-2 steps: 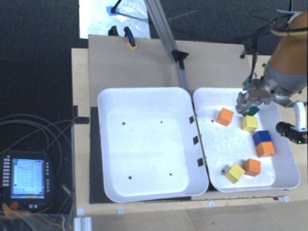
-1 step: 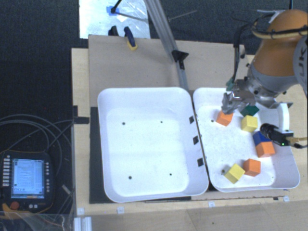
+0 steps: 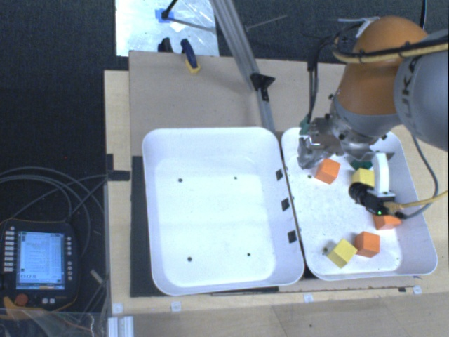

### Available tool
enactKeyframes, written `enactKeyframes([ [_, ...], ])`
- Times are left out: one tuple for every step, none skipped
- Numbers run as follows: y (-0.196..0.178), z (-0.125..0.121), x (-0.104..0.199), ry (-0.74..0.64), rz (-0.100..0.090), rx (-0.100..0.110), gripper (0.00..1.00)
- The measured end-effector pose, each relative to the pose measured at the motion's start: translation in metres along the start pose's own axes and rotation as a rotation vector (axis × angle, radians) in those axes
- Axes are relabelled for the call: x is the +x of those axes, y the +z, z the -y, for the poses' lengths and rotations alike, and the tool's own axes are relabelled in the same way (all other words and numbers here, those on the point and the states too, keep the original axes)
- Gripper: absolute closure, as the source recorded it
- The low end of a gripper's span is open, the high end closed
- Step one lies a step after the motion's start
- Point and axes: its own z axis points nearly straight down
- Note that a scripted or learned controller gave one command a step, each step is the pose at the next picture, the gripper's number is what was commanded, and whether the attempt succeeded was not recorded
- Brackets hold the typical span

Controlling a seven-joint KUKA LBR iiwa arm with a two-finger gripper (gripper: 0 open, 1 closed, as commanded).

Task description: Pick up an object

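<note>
Tan surface (image 3: pixel 210 97) carrying two white bins side by side: left bin (image 3: pixel 158 188), right bin (image 3: pixel 414 258). Yellow-handled tool (image 3: pixel 189 56) lying near far edge.

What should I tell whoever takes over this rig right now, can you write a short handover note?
Gripper: low over the upper left corner of the right bin, right beside an orange block. Whether it is open or shut cannot be made out, and no object can be seen in its grip.
Objects, all in the right bin: a yellow block and a small green piece under the wrist, an orange block at the right, and a yellow block beside an orange block near the front.
Left bin: holds no blocks.
Done: nothing lifted yet.
Left: secure one object and raise it.
</note>
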Motion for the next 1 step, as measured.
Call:
enactKeyframes([
  [-0.0066, 0.0119, 0.0561, -0.001, -0.001, 0.000, 1.00],
])
